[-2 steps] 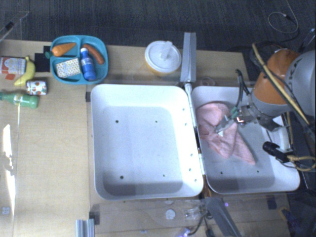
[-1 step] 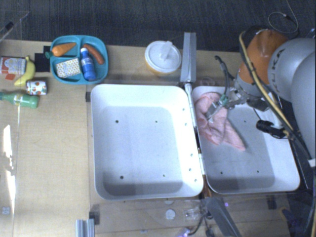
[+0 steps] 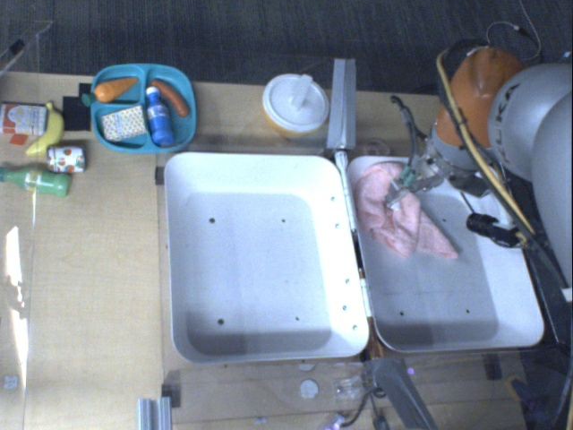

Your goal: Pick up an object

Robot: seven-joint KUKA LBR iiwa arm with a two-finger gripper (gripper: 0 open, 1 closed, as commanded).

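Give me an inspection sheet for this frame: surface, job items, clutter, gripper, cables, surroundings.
Surface: wooden bench bearing two shallow white bins, left bin and right bin, side by side.
Job's things: pink cloth, crumpled, in the right bin's upper left part.
Clutter: blue divided tray with toy food, banana, small can, green bottle, lidded cup, all outside the bins.
Gripper: gripper low over the cloth's upper edge, apparently touching it; state of the jaws not readable.
Cables: black and yellow cables run along the wrist over the right bin.
Surroundings: dark carpet beyond the bench.
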